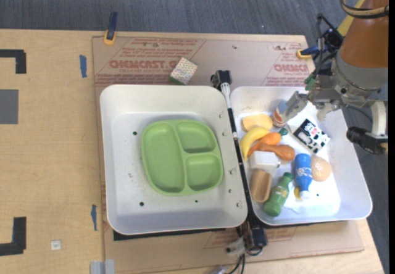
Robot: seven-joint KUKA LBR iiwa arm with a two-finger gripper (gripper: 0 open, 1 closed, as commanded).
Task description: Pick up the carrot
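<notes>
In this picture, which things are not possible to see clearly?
- Gripper, camera view: small and dark against the bin; whether its fingers are open or shut cannot be told.
- Carrot: partly overlapped by the banana and neighbouring toys.
- Arm: cut off by the top and right edges.
- Black-and-white box: print too small to read.

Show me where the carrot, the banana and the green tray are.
carrot [269, 139]: camera view, middle of its orange body.
banana [252, 139]: camera view, middle of its yellow curve.
green tray [162, 157]: camera view, floor of its large left compartment.
</notes>
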